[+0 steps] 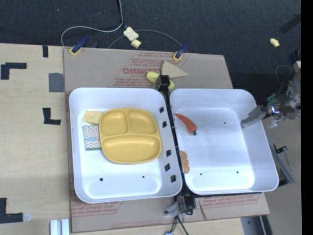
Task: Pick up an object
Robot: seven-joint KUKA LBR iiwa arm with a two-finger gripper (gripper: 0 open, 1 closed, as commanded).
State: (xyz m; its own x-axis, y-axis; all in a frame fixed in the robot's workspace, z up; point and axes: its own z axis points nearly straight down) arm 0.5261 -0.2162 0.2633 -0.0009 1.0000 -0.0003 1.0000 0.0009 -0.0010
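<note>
- Since the task names no particular object, you have several candidates: an orange carrot-shaped toy (186,123) lies in the right bin (247,177), near its far left corner, and a second small orange piece (184,161) rests against that bin's left wall, nearer to you.
- You see the gripper (252,116) at the right bin's right rim, well apart from both orange pieces; whether it is open or closed cannot be told at this size and blur, and nothing shows held in it.
- Your likeliest failure, as I judge it: the small orange piece hugs the wall, so a descent there could strike the rim or the black divider (167,131) between the bins.
- You may also find the carrot toy rolls or slides on the smooth white floor if it is met off centre.
- In the left bin (117,187) you have a yellow divided plate (130,134), with a pale yellow block (92,117) and a patterned card (91,136) touching its left side; the plate is broad and flat, a poor fit for a pinch.
- On the cardboard (98,65) beyond the bins sit a yellow item (153,76), a tan wedge (174,70) and two blue clamps (182,50); cables (117,6) trail at the far edge of the tabletop (29,146).
</note>
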